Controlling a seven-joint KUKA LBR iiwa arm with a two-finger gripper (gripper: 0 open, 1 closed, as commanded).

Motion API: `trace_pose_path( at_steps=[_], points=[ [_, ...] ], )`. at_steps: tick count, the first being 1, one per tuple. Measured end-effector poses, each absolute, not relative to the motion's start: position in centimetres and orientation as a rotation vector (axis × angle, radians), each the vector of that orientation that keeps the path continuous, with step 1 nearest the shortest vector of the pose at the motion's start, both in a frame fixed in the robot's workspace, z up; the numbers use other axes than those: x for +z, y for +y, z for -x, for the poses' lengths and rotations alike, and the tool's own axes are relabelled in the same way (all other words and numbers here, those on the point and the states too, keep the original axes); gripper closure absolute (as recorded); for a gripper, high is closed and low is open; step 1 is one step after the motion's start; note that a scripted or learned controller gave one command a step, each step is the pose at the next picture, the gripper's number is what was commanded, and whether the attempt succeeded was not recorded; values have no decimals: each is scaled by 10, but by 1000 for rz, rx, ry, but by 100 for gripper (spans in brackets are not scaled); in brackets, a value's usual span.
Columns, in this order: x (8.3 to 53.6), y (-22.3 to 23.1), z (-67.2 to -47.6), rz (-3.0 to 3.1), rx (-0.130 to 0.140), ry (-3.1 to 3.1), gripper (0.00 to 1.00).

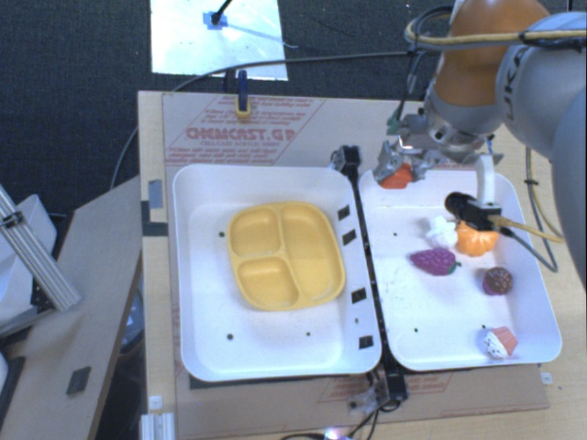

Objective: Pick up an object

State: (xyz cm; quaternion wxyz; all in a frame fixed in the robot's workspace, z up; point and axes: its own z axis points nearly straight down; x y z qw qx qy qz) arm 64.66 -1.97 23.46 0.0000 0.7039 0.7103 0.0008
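My gripper [396, 170] hangs over the far left corner of the right bin [459, 351]. A small orange-red object [397, 180] sits between its fingers, lifted slightly above the bin floor. Loose in the right bin lie a purple grape bunch [434, 262], an orange fruit [476, 240] with a small white piece [441, 233] beside it, a dark maroon ball [497, 280] and a white-and-orange piece [500, 342] near the front corner.
The left bin [206, 337] holds a yellow divided plate [284, 255]. A black-clipped divider [364, 273] runs between the bins. The arm's orange band [481, 35] and cables [532, 232] overhang the right bin's far side.
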Motion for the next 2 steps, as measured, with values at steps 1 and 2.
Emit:
trace_pose_path(
  at_steps=[1, 2],
  points=[
    [242, 28, -632, -2211, 3, 2233, 100],
    [228, 82, -623, -2212, 2, 2233, 100]
  ],
)
